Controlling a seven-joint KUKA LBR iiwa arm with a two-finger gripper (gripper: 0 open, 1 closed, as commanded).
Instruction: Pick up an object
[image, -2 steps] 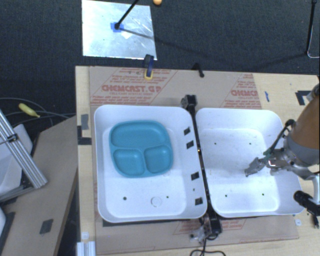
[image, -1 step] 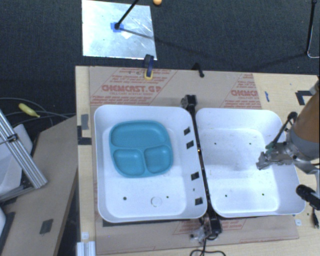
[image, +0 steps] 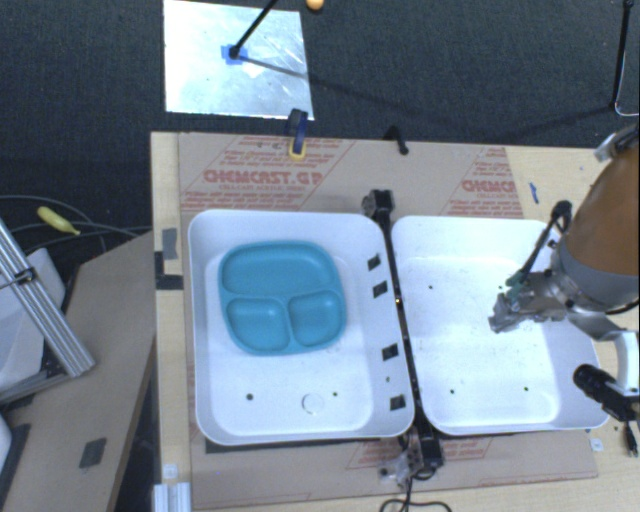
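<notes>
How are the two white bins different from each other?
The left bin holds a blue plate with three sections, while the right bin shows no object like that on its floor. The gripper hangs over the right bin, near its right side; nothing hangs over the left bin. Both bins are white, shallow and about the same size, and they sit side by side on the bench.

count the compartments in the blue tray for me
3. The blue tray lies in the left bin. One wide compartment spans its far side; two smaller ones sit on the near side, one left and one right.
</notes>
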